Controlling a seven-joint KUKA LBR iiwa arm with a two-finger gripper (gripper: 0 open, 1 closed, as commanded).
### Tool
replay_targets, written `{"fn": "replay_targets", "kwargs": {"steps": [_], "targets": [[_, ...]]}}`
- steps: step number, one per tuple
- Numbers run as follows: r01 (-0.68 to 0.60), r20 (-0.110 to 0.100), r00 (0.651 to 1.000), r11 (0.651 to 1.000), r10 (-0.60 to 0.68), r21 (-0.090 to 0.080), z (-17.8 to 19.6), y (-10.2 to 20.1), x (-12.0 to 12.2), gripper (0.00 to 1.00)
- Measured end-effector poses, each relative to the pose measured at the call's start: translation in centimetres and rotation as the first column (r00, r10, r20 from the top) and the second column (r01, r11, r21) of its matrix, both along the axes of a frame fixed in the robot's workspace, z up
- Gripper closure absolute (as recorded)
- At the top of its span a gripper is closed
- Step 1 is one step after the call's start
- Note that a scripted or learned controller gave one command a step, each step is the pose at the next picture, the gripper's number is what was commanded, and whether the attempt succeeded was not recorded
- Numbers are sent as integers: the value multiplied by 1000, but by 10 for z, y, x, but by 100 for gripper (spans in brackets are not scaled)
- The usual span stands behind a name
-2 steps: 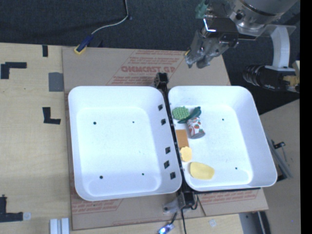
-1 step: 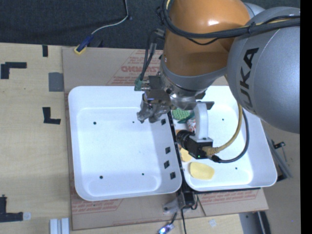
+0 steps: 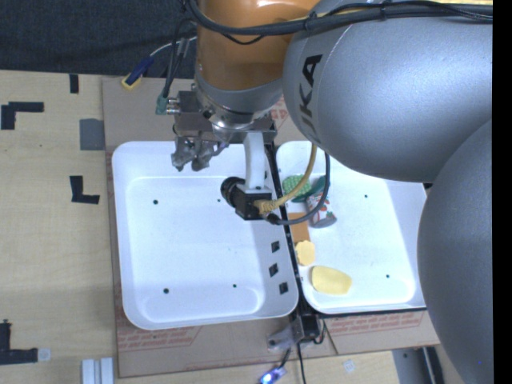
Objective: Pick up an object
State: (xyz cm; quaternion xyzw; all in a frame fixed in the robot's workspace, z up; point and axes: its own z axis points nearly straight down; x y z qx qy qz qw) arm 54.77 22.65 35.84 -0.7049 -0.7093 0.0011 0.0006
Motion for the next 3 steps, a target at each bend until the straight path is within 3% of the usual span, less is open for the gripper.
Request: {"fn": "replay_targets", "kwargs": {"steps": [1,2,3], "targets": [[1,19,1000,1000,-1,9,187,7,-24,100],[13,1,1000,1000,-13,-1,177,-87,-55,100],[20,2,1000,1000,-20,-2,174,-217,-65,100]]}}
